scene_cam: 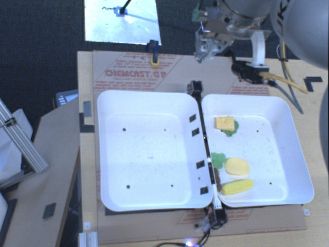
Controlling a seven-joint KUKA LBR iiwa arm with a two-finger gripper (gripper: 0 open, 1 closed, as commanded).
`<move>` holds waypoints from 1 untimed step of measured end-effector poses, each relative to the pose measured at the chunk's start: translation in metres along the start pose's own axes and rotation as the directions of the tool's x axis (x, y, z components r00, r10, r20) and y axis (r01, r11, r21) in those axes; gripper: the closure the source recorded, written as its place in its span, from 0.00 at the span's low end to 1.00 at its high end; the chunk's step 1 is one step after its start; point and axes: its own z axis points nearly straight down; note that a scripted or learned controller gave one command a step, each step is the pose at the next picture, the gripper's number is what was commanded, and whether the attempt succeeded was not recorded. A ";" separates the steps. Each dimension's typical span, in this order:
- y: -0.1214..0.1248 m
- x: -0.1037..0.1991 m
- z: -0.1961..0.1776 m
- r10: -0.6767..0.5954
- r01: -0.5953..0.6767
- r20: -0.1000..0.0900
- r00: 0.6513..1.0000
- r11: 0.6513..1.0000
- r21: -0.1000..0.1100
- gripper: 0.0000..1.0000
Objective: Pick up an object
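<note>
This is a robotics lab or test cell, not a home or shop. A grey industrial arm [288,4] with an orange band and exposed cables fills the upper right of the frame. Two shallow white bins [149,102] sit side by side at the centre, clipped together on a printed cardboard sheet [136,72] over a plain wooden tabletop [61,138]. A bare aluminium framing bar [20,138] slants along the left edge. Dark carpet [41,30] covers the floor at upper left, where a shiny metal plate [121,17] lies.
</note>
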 end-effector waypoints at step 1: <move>-0.006 0.017 -0.110 0.002 -0.002 0.001 1.000 1.000 0.003 1.00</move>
